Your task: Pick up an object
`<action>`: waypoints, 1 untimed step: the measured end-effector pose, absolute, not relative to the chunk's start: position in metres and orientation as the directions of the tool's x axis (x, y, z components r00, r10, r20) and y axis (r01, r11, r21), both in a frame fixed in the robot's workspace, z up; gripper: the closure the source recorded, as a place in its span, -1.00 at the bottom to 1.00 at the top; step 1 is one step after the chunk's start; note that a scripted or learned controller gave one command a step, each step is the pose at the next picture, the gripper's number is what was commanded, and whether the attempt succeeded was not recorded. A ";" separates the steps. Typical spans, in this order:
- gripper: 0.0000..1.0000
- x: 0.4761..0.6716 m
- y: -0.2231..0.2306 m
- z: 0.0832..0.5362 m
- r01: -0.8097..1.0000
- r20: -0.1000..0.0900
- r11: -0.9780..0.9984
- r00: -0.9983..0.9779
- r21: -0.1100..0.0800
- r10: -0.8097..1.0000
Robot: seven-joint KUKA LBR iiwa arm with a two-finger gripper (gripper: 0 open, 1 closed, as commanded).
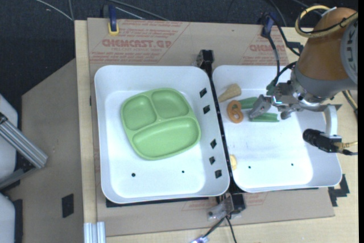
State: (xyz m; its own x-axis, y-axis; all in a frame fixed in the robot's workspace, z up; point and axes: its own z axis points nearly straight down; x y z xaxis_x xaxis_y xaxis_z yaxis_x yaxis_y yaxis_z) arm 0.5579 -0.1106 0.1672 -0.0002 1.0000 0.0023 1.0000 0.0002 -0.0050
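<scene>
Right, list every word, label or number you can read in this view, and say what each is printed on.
"CHEMCAST GP": red print on the brown protective paper of the board behind the left white bin.
The same red print recurs behind the right white bin, at; the arm's cables cut across it.
The smaller red lines underneath are too blurred to read.

Green flat object [257, 110], right bin — lying level

Two white bins [108, 122], one green divided plate [161, 122] — three small objects [234, 111] in the right-hand bin.
</scene>
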 end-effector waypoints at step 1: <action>-1.00 0.550 -0.115 0.109 1.000 0.003 -0.001 0.001 -0.007 1.000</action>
